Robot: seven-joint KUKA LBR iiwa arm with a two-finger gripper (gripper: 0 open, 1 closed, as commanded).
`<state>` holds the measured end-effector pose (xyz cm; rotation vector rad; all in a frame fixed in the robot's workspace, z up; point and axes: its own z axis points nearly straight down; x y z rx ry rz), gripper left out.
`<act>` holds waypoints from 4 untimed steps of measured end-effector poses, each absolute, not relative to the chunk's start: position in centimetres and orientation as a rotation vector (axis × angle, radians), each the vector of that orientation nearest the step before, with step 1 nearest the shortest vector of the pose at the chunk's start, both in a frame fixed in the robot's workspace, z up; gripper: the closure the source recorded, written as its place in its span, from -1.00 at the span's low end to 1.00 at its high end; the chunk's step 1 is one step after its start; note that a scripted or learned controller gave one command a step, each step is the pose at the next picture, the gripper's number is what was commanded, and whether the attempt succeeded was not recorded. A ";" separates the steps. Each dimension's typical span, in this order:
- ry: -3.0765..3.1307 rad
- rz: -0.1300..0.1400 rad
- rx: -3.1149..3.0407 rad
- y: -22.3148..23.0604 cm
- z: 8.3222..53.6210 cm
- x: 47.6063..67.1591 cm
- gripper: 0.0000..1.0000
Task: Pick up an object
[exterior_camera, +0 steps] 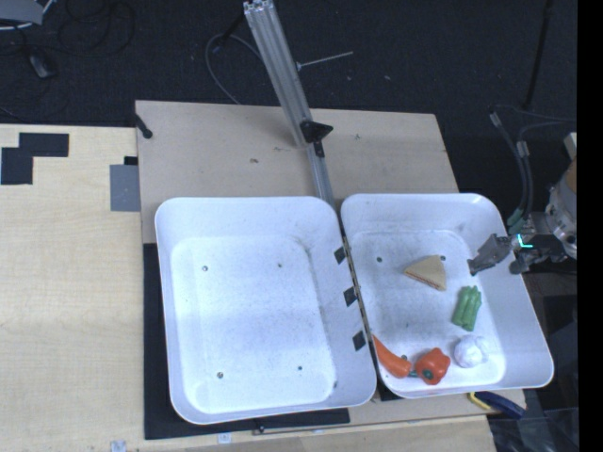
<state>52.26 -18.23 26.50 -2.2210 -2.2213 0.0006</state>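
The right bin (490,213) holds a tan wedge (428,272), a green piece (465,308), a white round object (468,352), a red pepper-like piece (432,365) and an orange carrot-like piece (391,359). My gripper (502,253) hangs over the bin's right rim, to the right of the tan wedge and above the green piece. Its two dark fingers stand apart with nothing between them.
The left bin (247,311) lies beside the right one, joined by black clips (350,295). A slanted aluminium bar (287,83) rises behind the bins. Cables (520,149) hang at the right by the arm.
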 end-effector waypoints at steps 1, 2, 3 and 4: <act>-2.221 0.001 -2.221 -18.2 26.5 52.3 -1.00; -2.220 0.004 -2.217 -17.6 21.7 51.5 -1.00; -2.218 0.005 -2.217 -18.0 15.5 51.7 -1.00; -2.222 0.002 -2.222 -18.0 9.7 51.1 -1.00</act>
